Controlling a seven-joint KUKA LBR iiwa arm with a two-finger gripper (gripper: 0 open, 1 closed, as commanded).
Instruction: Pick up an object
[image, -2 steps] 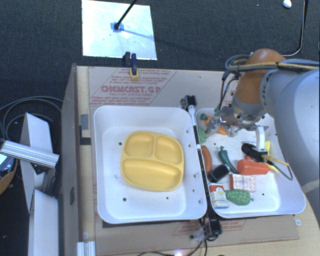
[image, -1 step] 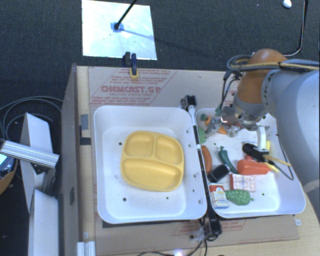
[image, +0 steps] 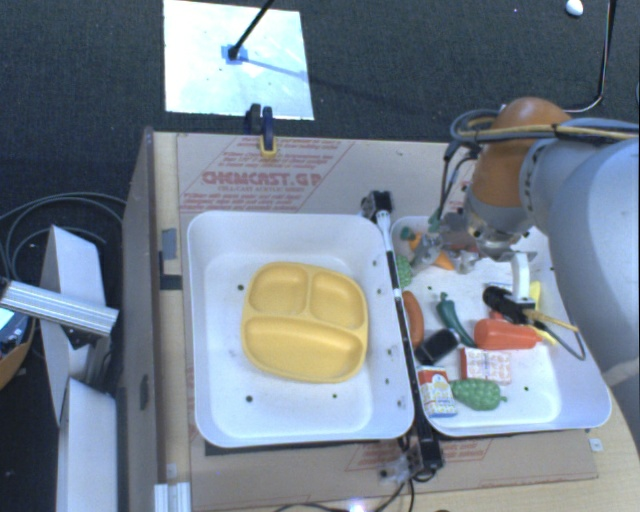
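Obs.: my end effector hangs over the 11 o'clock corner of the right bin. The wrist masks its opening, so I cannot tell whether it is wide or narrow.

Relation that matters: every candidate lies between 5 and 7 o'clock from me.
- Small orange piece: just beside the end effector at 7 o'clock. Too small to read a long axis.
- Green pepper: at 6 o'clock, near but apart. Long axis runs 11 to 5 o'clock.
- Red sausage: at 7 o'clock, against the bin's left wall. Axis runs 12 to 6 o'clock.

I have one arm, so there is no choice of side.

Judgement: the orange piece asks for the shortest move. The pepper offers the clearer grasp, taken across its axis.

Count, right bin, one of each:
- orange piece
- green pepper
- red sausage
- leafy green item
- black block
- orange-red carrot
- patterned packet
- small carton
- bumpy green fruit

That makes nine, as far as I can separate them.

Left bin: one yellow divided tray. There are two bins on the bench.
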